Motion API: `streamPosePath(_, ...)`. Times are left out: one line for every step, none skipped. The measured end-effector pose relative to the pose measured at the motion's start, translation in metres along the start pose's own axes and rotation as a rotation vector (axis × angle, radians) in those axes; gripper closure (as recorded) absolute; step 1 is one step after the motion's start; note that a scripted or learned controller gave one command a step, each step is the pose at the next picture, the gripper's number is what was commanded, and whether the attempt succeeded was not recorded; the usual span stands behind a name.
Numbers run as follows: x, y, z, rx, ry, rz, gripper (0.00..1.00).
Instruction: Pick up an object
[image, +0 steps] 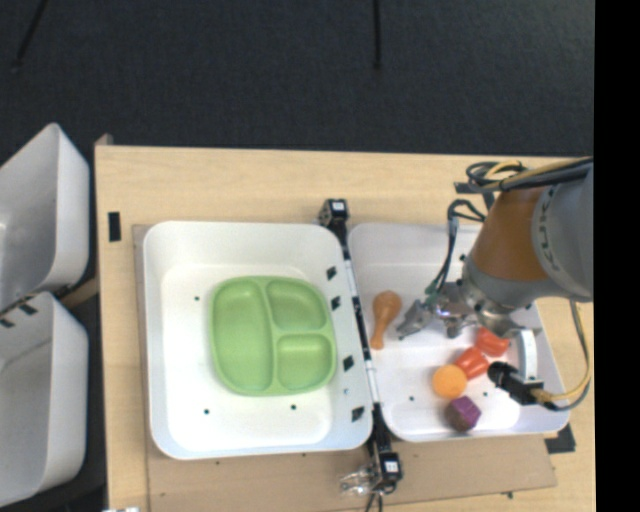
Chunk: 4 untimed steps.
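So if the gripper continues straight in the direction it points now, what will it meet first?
Probably the wooden spoon in the right bin: the gripper points left toward it, close by. Its height above the spoon is unclear.

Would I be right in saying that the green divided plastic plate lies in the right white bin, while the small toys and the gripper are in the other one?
Not quite: the camera view shows the green divided plastic plate in the left white bin. The rest stands: the wooden-coloured spoon-shaped toy, orange ball, red-orange piece, purple block and the gripper are in the other, right white bin.
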<state>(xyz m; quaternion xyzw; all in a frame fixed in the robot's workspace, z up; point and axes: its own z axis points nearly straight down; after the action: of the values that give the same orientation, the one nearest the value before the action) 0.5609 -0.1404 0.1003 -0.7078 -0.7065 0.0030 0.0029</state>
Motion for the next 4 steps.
streamPosePath(0.0,0.002,-0.011,-0.002,0.002,0.006,1.0)
streamPosePath(0.008,0.002,-0.066,-0.01,0.0,-0.005,1.0)
streamPosePath(0.001,0.006,-0.108,-0.01,-0.001,-0.004,1.0)
streamPosePath(0.004,-0.001,-0.162,-0.011,-0.001,-0.006,1.0)
